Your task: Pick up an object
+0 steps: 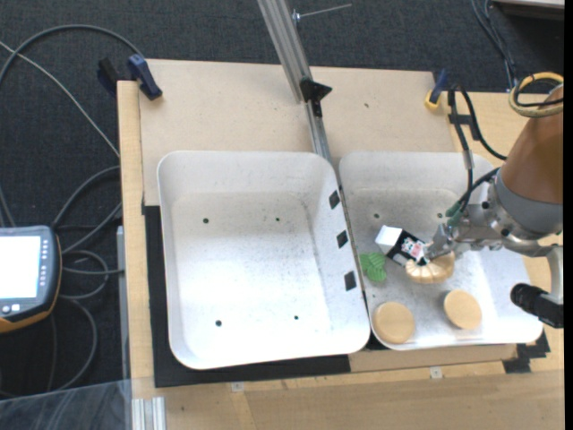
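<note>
Gripper [436, 256] among box [400, 243], green piece [373, 267], round discs [395, 321].

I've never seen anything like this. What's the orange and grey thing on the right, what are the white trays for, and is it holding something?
That is a robot arm, and this is one camera above the bench looking down at a slant. At the arm's end is a two-finger gripper for picking things up. It is low in the right bin, right at a small pile: a black and white box, a tan ring and a green piece. Two tan discs lie nearer the front. The left bin sits beside it. I can't tell from this view whether the gripper has hold of anything. The screen at the far left is probably the arm's hand controller.
</note>
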`<state>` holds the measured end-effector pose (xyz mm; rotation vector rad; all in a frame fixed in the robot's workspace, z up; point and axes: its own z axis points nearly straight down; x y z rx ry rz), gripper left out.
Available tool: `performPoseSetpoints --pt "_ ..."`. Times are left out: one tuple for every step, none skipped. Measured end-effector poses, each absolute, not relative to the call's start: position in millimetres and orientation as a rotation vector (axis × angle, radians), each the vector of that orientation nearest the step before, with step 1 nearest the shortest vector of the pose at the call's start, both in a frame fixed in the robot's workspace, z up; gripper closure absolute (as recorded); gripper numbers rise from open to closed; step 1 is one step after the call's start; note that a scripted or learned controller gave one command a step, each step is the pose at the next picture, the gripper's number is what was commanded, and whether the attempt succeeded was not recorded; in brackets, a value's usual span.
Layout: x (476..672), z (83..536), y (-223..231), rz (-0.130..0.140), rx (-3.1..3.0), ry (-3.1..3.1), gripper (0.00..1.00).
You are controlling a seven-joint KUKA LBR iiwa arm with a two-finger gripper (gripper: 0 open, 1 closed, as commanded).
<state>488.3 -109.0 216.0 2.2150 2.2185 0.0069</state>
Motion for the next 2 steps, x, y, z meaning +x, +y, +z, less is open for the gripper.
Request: performPoseSetpoints --pt "492.8 259.5 -108.9 0.006 2.216 2.219 1.0" --pt "493.9 281.9 -108.9 0.004 2.217 2.22 1.0"
